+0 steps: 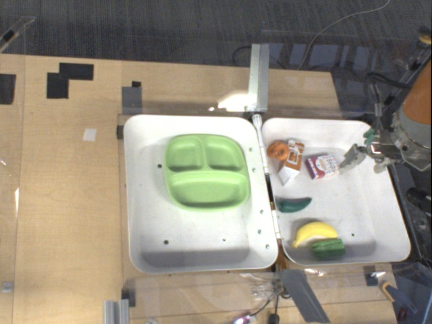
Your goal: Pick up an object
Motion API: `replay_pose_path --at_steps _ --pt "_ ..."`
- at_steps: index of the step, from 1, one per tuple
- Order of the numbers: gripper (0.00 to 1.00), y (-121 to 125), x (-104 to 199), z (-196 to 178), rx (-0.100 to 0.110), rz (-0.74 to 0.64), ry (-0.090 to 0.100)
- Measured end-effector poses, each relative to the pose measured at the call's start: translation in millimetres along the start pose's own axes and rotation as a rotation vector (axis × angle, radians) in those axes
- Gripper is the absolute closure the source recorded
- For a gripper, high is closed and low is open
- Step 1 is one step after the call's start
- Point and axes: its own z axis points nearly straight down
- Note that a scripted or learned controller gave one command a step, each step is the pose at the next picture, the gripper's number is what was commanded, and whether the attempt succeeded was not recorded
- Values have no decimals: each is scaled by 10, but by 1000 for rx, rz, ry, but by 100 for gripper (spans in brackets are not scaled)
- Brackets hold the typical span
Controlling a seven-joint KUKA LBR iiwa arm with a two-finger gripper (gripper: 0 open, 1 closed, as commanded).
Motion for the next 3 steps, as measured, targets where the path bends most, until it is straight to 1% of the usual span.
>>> replay_pose_path --at_steps 1,2,3 --pt "0 572 223 1180 -10 81 -2" --pt "100 592 234 1061 -15 76 -3" --pt "100 820 1052 135 -3 -33 0"
